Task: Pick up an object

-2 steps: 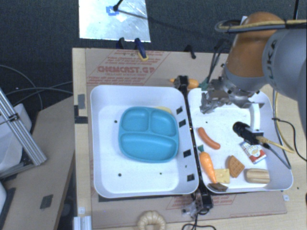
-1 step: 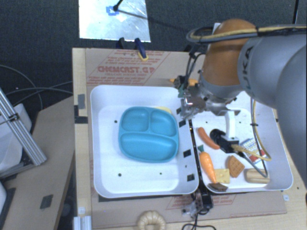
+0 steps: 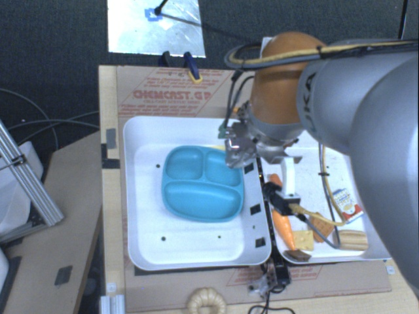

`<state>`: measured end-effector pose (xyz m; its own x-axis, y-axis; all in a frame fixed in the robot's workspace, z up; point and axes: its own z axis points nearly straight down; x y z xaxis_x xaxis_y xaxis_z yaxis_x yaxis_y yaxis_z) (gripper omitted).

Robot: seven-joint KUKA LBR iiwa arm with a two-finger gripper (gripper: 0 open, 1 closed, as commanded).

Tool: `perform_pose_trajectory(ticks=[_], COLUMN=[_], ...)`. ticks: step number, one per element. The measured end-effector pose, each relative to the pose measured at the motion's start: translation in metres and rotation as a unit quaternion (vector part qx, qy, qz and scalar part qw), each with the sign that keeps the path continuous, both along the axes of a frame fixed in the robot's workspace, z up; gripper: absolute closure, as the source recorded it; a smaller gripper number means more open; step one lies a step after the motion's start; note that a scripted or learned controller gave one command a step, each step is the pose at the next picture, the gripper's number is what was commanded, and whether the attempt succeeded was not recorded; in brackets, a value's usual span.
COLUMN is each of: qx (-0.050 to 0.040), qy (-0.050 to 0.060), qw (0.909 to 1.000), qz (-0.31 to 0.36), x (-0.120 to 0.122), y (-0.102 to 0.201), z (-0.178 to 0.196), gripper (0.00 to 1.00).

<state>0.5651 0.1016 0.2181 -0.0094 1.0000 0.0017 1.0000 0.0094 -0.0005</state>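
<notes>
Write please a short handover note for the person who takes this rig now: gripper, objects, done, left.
Gripper: above the right edge of the left bin, near the blue divided plate; finger state unclear.
Objects: the plate lies in the left bin. A carrot, a cracker and a wooden block lie in the right bin.
Done: no object seen in the gripper.
Left: grasp and lift one object.

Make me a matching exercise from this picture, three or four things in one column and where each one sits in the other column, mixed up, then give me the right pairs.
Things:
1. blue divided plate
2. carrot
3. claw
4. blue clamp

Places:
A. on the cardboard beyond the bins
B. lying in the right bin
C. above the plate's right rim, near the wall between the bins
D. lying in the left bin

Pairs: 1-D, 2-B, 3-C, 4-A
</notes>
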Motion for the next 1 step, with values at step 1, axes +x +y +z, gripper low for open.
perform_pose_trajectory(ticks=[1], qx=[-0.0003], qy=[-0.001], qw=[1.0], qz=[-0.004], x=[-0.0046], y=[-0.0064], z=[0.0139], gripper=[1.0])
